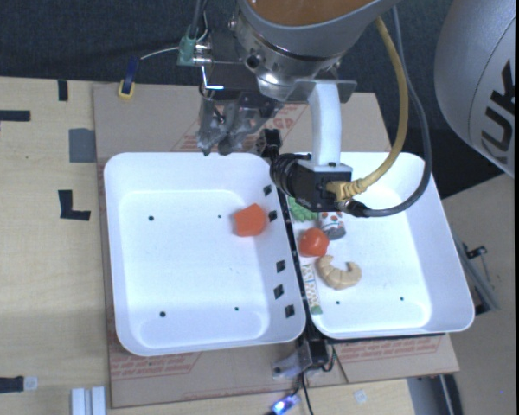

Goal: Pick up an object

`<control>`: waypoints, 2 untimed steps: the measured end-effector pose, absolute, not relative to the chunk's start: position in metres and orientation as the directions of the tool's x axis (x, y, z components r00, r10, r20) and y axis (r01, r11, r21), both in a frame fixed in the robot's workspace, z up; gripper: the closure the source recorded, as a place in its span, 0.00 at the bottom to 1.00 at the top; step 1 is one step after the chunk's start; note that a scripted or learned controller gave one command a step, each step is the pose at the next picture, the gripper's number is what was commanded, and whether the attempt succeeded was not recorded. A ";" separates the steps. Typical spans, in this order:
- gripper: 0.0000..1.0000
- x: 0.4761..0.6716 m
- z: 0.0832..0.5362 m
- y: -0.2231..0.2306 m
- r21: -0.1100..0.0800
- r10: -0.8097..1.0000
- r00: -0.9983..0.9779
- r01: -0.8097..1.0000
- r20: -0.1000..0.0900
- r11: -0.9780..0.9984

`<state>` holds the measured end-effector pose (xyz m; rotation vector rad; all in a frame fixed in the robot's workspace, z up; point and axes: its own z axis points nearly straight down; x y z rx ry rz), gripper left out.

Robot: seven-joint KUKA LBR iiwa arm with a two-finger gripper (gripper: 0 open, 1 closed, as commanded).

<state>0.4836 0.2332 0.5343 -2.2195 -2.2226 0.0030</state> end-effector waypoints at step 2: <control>1.00 0.481 0.371 0.233 -0.019 1.000 -0.001 1.000 -0.010 0.001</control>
